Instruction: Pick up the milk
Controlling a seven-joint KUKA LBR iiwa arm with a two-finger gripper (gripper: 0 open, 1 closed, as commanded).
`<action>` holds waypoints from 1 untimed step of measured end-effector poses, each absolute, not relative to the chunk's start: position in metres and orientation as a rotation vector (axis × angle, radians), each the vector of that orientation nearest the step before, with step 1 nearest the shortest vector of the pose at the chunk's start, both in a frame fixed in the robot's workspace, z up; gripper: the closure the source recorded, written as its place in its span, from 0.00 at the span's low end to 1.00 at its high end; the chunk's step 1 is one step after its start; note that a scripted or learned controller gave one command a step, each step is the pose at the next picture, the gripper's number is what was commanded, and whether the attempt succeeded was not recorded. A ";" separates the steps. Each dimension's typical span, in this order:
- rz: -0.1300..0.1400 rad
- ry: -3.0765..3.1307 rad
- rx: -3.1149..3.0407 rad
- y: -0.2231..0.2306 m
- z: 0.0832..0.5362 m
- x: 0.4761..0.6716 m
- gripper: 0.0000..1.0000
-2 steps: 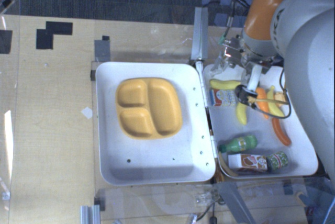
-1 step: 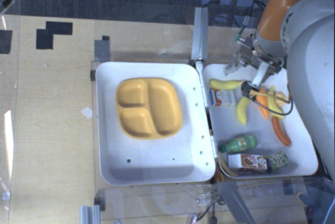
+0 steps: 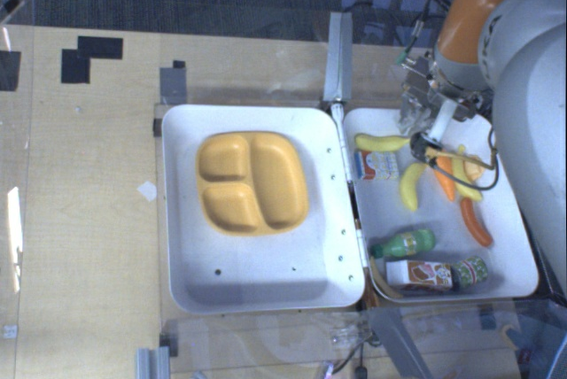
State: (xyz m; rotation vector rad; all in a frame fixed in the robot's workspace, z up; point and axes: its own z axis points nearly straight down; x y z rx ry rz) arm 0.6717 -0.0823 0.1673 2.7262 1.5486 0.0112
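The milk (image 3: 377, 165) is a small white carton with red and blue print, lying flat near the left wall of the right bin (image 3: 523, 280). A yellow banana (image 3: 383, 142) lies just behind it. My gripper (image 3: 422, 131) hangs over the back of the right bin, to the right of the milk and slightly behind it, apart from the carton. It sits just above the right end of that banana. Nothing shows held in it.
The right bin also holds a second banana (image 3: 411, 185), a carrot (image 3: 446, 182), a sausage (image 3: 476, 222), a green bottle (image 3: 407, 243), a brown carton (image 3: 421, 274) and a dark bottle (image 3: 469, 272). A yellow divided plate (image 3: 252, 182) lies in the left bin (image 3: 182, 280).
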 end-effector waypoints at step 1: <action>0.005 1.733 2.618 -0.061 0.213 0.631 1.00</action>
